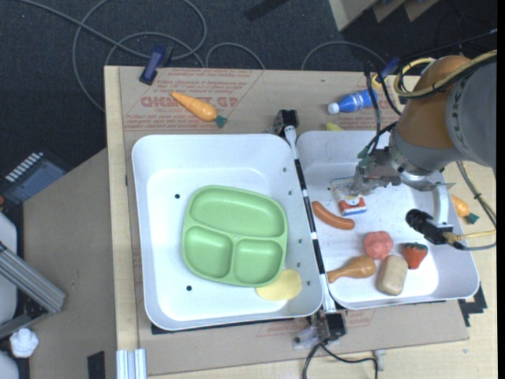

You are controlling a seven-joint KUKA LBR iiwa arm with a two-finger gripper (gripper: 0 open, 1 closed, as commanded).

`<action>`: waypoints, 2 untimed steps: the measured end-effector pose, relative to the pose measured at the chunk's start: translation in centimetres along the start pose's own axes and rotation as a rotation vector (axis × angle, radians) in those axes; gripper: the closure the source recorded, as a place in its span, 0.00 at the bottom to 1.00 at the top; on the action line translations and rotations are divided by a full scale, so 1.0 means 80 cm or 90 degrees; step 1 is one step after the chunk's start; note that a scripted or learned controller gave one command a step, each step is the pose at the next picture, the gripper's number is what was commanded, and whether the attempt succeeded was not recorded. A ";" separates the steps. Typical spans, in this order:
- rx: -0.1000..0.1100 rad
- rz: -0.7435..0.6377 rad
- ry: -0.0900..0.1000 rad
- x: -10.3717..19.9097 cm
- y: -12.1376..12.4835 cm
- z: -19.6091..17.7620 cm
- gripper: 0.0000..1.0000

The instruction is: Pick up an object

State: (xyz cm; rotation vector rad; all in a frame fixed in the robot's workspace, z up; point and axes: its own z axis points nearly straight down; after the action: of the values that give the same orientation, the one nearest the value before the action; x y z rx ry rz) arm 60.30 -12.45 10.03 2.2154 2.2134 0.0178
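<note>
hovering: end effector [357, 186] is sitting in the right bin [465, 287], finger state i cannot tell | target: small red-white-blue box [353, 206] is lying just below it, touching unclear; sausage [332, 215] is running diagonally beside

- I see my arm [473, 109] as a thick grey cylinder;
- an orange band [430, 105] wraps above the wrist;
- thin cables loop beside it;
- my tool [364, 181] is grey metal

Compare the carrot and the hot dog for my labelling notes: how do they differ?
The carrot is orange and tapered with a green tip; the hot dog is reddish and evenly thick. The carrot lies on the cardboard outside the bins; the hot dog lies in the right bin. Both are long toy foods lying slantwise.
</note>
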 end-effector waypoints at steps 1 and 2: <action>0.001 0.000 0.000 0.000 0.000 0.000 0.00; 0.011 -0.001 0.000 0.033 -0.037 0.020 0.00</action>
State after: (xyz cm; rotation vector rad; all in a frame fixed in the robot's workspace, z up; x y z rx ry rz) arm 57.36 -9.83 8.40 2.2226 2.2236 -0.0017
